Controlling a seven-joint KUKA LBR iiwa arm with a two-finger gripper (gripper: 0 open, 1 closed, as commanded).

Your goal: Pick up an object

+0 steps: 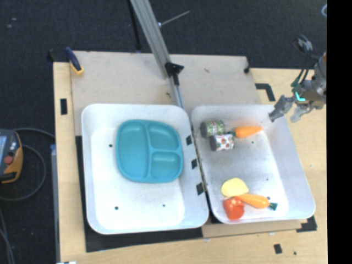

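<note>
Hovering open and empty at the right bin's [291, 164] far corner, the gripper [288, 110] should, I'd say, drop squarely over the nearby carrot [248, 131] lying beside two cans [218, 135].

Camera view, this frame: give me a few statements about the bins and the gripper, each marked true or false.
1. The teal divided plate lies in the left bin. True.
2. The gripper holds the carrot between its fingers. False: it hangs by the right bin's upper right corner, apart from every object there.
3. Two small cans lie side by side in the right bin's upper part. True.
4. The yellow piece lies on the teal divided plate. False: it lies in the right bin, next to the red piece.
5. The right bin holds two carrots. True.
</note>
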